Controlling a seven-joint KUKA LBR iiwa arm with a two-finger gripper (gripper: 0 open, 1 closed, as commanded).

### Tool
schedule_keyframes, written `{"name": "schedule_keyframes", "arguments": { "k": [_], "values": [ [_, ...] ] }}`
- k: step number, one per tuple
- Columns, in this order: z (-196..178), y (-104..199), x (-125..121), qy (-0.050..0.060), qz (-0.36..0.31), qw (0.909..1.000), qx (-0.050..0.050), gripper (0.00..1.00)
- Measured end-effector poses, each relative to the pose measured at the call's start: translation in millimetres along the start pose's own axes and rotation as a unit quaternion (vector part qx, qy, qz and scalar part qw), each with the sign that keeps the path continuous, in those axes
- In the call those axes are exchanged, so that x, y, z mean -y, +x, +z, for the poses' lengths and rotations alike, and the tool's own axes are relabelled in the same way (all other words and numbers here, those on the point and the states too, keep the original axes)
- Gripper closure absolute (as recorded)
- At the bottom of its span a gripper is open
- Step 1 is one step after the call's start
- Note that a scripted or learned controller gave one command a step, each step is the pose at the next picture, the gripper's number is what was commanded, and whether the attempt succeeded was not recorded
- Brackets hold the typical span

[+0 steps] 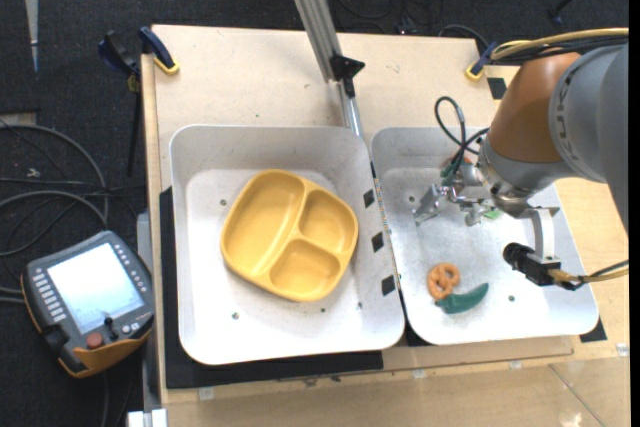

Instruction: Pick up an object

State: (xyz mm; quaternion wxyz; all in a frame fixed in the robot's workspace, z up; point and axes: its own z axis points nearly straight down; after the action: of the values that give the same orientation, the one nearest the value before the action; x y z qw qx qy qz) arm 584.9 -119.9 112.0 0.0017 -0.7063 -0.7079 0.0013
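On the wooden surface (pixel 250 75), the right bin (pixel 560 310) holds an orange pretzel (pixel 443 279) touching a green pepper (pixel 466 298), likely pick candidates, while the gripper (pixel 452 200), whose state I cannot tell, hangs above, well apart from the left bin's yellow divided plate (pixel 289 234).

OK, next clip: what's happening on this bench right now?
A grey KUKA arm reaches in from the right, its gripper hanging over the right bin, with nothing visibly between its fingers. An orange pretzel-shaped piece and a green piece lie touching near that bin's front. The left bin holds a yellow divided plate. Nothing looks picked up yet.
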Motion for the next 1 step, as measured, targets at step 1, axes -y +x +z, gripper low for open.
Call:
{"name": "schedule_keyframes", "arguments": {
  "k": [1],
  "values": [
    [17.7,0.5,0.0,-0.001,0.001,1.0000,0.000,0.00]
  ]
}}
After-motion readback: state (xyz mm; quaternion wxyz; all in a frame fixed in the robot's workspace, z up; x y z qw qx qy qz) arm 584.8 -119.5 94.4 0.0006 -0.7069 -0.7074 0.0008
